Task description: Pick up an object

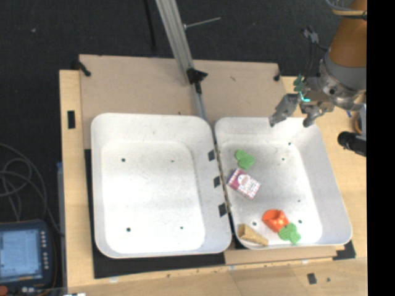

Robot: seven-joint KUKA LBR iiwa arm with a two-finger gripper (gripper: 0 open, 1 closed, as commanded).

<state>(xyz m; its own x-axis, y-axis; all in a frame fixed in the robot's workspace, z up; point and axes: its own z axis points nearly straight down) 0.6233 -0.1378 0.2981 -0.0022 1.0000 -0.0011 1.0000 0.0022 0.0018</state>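
The gripper (294, 115) hangs over the far rim of the right bin (327, 177), its two fingers spread apart with nothing between them. The arm (349, 42) rises behind it, orange band above the grey wrist. All the objects lie in the right bin, well apart from the gripper. A green piece (245, 160) sits near the bin's left wall, and a pink box (243, 184) lies just beside it toward the near side. At the bin's near rim a red piece (274, 219) touches a second green piece (289, 233), with a tan wedge (252, 234) near them by the left corner. The left bin (151, 184) adjoins the right bin's left wall
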